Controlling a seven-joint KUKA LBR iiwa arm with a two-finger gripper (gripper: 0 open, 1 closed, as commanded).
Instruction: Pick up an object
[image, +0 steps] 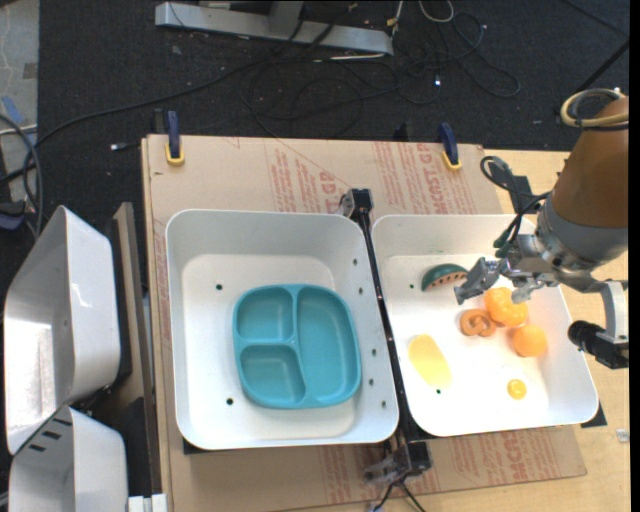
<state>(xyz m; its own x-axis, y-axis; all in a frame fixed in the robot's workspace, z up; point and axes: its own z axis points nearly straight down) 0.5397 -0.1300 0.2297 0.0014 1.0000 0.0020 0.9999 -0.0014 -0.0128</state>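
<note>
Orange fruit pieces are lying in the right bin (575, 400): one orange ball (507, 307) is sitting just under the tool (497, 280), a second orange ball (528, 342) is resting below it, and an orange ring (477, 323) is lying just beside the first. A green slice (443, 276) is lying near the bin's upper left, a pale yellow piece (429, 360) lower down, and a small yellow bit (516, 389) near the front. The tool's fingers are spreading apart, pinching nothing. The left bin (190, 300) is holding a teal divided plate (296, 345). Both bins are sitting on the tabletop (270, 170).
</note>
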